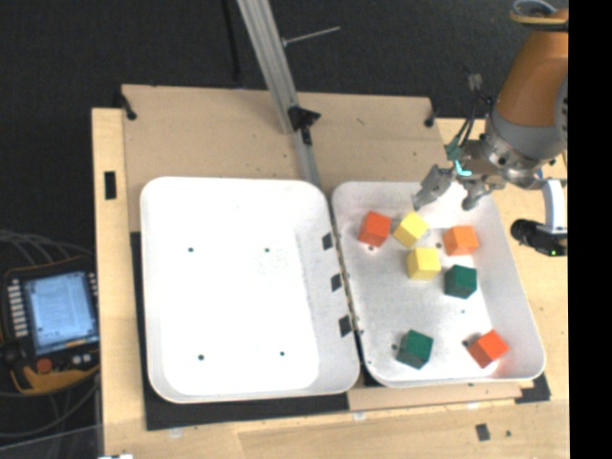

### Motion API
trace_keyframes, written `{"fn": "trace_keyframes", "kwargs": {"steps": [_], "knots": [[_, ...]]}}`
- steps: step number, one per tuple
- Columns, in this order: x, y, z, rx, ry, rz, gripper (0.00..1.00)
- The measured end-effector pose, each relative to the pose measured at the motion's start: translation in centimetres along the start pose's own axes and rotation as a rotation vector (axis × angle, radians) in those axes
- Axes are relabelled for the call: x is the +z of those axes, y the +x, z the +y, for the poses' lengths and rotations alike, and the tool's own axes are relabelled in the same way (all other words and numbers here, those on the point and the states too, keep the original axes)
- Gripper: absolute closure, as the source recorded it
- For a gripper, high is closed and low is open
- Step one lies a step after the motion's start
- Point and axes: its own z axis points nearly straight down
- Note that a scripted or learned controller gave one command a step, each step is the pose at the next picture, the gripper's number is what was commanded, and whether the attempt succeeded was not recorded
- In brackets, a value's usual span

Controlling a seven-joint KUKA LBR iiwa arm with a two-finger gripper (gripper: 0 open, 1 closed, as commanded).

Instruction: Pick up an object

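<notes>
Coloured cubes lie scattered in the right bin (pixel 521 299) as the end effector (pixel 448 191) hangs over its far edge, fingers spread wide and holding nothing.

Two yellow blocks (pixel 418 246) sit touching mid-bin, flanked by orange blocks (pixel 375 228) and green blocks (pixel 460 281); none has a long axis. Beside it on the worktop (pixel 239 122), the left bin (pixel 234 285).

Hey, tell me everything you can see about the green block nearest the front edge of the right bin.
The green block is a small cube, matte and solid-looking, of painted wood or foam. It rests flat on the floor of the right bin, turned slightly askew to the bin's walls, near the front left corner. Nothing touches it; the gripper hangs far off.
</notes>
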Motion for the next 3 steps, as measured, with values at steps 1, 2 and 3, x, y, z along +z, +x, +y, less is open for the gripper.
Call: {"fn": "trace_keyframes", "kwargs": {"steps": [1,2,3], "knots": [[-0.3,0.0,0.1,-0.002,-0.004,-0.003,0.0],[6.0,0.0,0.1,0.002,0.001,-0.003,0.0],[11.7,-0.5,0.0,0.005,-0.008,-0.005,0.0]]}}
